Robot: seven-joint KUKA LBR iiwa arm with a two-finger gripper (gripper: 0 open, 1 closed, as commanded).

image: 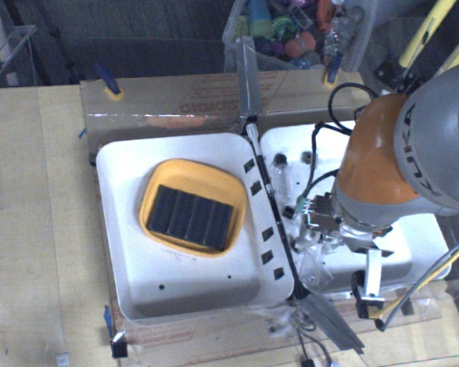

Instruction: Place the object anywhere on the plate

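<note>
Camera view, looking down at a slant on two white bins side by side. Left bin [128,296] holds a yellow plate [155,188], squarish with rounded corners, tilted a little against the bin's edges. A dark ribbed rectangular slab [193,217] lies on the plate's middle, its long axis running from upper left to lower right.

Arm [415,150] comes in from the right and hangs low over the right bin [421,236], orange band showing above the wrist. Gripper [316,239] sits near the divider [266,207] between the bins, pointed down into the right bin's left part. Finger state: cannot tell; wrist hardware and cables cover that spot.

Object to be placed: cannot pick it out for certain. Something pale or clear seems to lie on the bin floor under the wrist, too indistinct to name. Nothing visible between the fingers, so no claim of a hold.

Key relation: plate lies to the gripper's left, across the divider, at about the same depth in the frame. Judged next need: a secure lift, then a leftward carry clearing the divider.
</note>
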